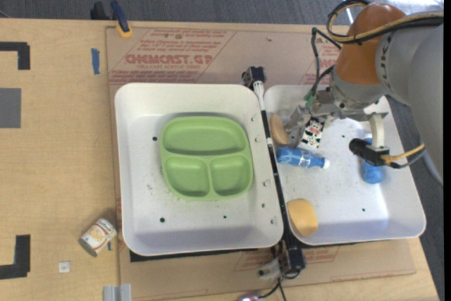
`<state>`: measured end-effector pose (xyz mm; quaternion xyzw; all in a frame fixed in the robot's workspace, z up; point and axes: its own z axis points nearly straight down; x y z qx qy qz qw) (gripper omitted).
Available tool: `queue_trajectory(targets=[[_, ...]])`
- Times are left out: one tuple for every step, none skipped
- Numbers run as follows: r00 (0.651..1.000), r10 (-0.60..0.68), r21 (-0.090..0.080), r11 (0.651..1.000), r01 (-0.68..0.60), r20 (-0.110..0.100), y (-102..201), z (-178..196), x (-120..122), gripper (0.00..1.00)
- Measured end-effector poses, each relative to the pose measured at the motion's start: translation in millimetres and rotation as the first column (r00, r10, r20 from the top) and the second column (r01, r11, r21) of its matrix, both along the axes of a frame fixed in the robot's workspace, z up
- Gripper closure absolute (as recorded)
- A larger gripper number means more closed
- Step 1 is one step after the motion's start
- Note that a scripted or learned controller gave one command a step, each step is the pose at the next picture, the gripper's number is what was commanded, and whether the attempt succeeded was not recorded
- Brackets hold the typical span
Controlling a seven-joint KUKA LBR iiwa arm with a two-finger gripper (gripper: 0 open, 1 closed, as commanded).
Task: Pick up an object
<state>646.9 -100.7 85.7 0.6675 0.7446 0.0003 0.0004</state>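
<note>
My gripper [304, 120] hangs low over the far left part of the right bin [394, 218]. Right beneath it lies a small black-and-white patterned object [314, 133]. A tan rounded piece [277, 130] rests against the bin's left wall, just left of the gripper. A blue bottle [301, 159] lies on its side a little nearer the front. A yellow-tan rounded object [303, 216] sits near the front left corner. A small blue object [372, 173] stands right of the middle. I see nothing lifted off the bin floor.
The left bin [134, 151] holds a green divided plate [207, 156]. A small carton [97, 236] lies on the bench by that bin's front left corner. A black clamp [254, 76] sits at the far end of the seam between the bins.
</note>
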Motion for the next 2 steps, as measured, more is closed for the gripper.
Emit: queue_trajectory(targets=[[1.0,-0.001,0.0,1.0,0.001,0.005,-0.3,11.5,1.4,1.0],[0.982,-0.191,0.001,0.982,0.191,-0.001,53.8,99.3,-44.5,1.0]])
